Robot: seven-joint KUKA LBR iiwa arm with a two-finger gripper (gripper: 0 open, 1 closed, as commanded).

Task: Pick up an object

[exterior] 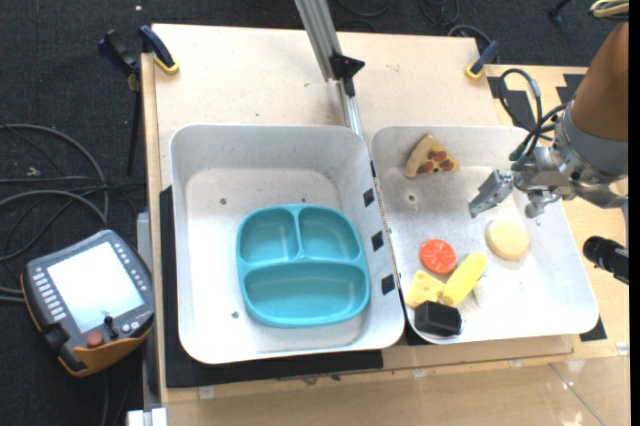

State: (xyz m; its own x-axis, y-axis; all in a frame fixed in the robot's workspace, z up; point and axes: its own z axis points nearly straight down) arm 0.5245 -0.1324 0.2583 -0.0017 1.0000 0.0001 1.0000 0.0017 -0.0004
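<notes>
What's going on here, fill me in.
A grey robot arm reaches in from the right, its gripper open above the right bin, just over a pale round object. It holds nothing. A pizza slice, tomato and other toy food lie there. The left bin holds a teal tray.

Both bins are white and sit on a pale beige bench. The divided tray is plain turquoise. The pizza slice is tan with red spots. The tomato is red-orange. The round piece is cream; the corn and cheese wedge are yellow. The block at the right bin's front edge is black. The gripper is grey
</notes>
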